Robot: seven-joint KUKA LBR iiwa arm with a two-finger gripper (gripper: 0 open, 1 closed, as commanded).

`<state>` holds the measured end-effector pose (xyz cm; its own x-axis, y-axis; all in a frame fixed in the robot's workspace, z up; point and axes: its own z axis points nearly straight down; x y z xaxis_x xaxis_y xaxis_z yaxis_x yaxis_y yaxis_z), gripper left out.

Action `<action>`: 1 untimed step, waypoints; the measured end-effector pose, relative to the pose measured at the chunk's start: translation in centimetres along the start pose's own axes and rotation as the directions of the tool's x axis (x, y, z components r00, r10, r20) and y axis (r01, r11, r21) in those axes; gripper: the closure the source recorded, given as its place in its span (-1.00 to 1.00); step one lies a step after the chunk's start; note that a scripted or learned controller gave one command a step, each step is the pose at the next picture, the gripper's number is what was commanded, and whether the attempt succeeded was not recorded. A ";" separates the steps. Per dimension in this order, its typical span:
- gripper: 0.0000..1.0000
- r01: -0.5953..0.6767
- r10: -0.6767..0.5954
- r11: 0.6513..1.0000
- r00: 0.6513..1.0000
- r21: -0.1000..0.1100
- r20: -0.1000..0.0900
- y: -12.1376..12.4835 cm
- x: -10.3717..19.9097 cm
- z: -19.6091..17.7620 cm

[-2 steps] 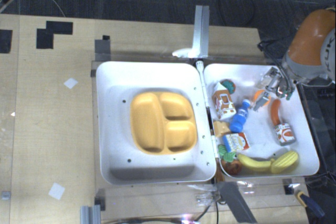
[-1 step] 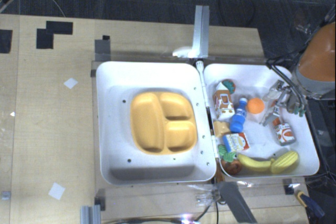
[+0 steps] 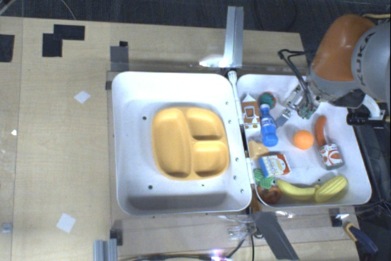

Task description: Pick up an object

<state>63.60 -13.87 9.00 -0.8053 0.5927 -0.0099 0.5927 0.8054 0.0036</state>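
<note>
I reach in from the right, my grey arm (image 3: 360, 64) with its orange band crossing the far right corner of the right bin (image 3: 360, 189). My hand (image 3: 297, 104) hangs low over the far part of that bin, fingers pointing toward the middle divider. I cannot tell from this angle whether it is wide or narrow, and I see nothing between its tips.

The things I could pick all lie in the right bin. Just left of my hand stands a blue bottle (image 3: 268, 129), lying lengthwise with its white cap toward the far wall, and beside that cap sits a small green and brown ball (image 3: 267, 99). An orange ball (image 3: 303, 140) rests near the middle of the bin, just below my hand. To its right lies a red sausage (image 3: 321, 129), and below that a small red and white can (image 3: 330, 156). A yellow banana (image 3: 297, 190) and a yellow-green corn-like piece (image 3: 331, 187) lie along the near wall. A flat packet (image 3: 273, 164) with red and blue print lies near the divider.

The left bin (image 3: 131, 150) carries a yellow divided tray (image 3: 189, 142), well apart from my hand. Both bins sit on the wooden table (image 3: 55, 150).
</note>
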 end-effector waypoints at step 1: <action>-1.00 -0.238 0.238 0.971 0.971 0.009 0.002 2.3 -1.2 0.1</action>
<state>65.94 -12.69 8.90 -0.6415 0.7671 -0.0109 0.7671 0.6415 -0.0035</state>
